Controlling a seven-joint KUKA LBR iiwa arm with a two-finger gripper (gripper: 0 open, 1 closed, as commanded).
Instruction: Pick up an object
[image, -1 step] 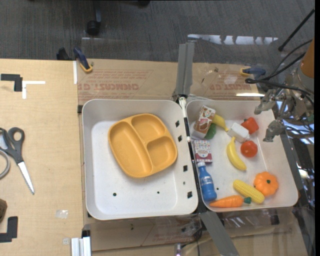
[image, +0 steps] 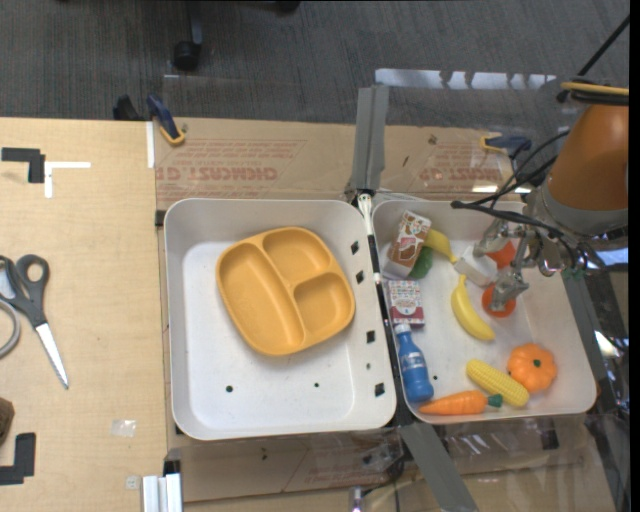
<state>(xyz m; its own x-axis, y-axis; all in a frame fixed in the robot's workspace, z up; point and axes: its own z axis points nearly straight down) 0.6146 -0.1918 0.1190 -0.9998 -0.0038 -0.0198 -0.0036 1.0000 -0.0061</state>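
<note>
Orange band of the arm (image: 590, 150) at far right, above the right bin (image: 575, 400). Gripper (image: 508, 285) hangs low over the middle of that bin, directly above a red tomato-like piece (image: 497, 303); whether it touches the piece, and whether it is clenched or released, cannot be told from this angle.

Right bin contents: a yellow banana (image: 470, 312) just left of the red piece, lying near-to-far. Small orange pumpkin (image: 532, 367) toward the near right. Corn cob (image: 497, 383) beside the pumpkin on its near-left side, touching or nearly so. Carrot (image: 458, 404) along the near wall, its tip close to the corn. Blue bottle (image: 412, 368) along the left wall, cap end pointing far. Small red-and-white carton (image: 405, 303) just beyond the bottle. Another printed carton (image: 407, 243) at the far left corner, with a green and yellow item (image: 430, 250) tucked against its right side; shape unclear.

Left bin (image: 190, 380): a yellow three-compartment plate (image: 285, 290), lying flat, rotated at a slant.

Bench (image: 80, 300) to the left: scissors (image: 35, 310), well apart from both bins.
</note>
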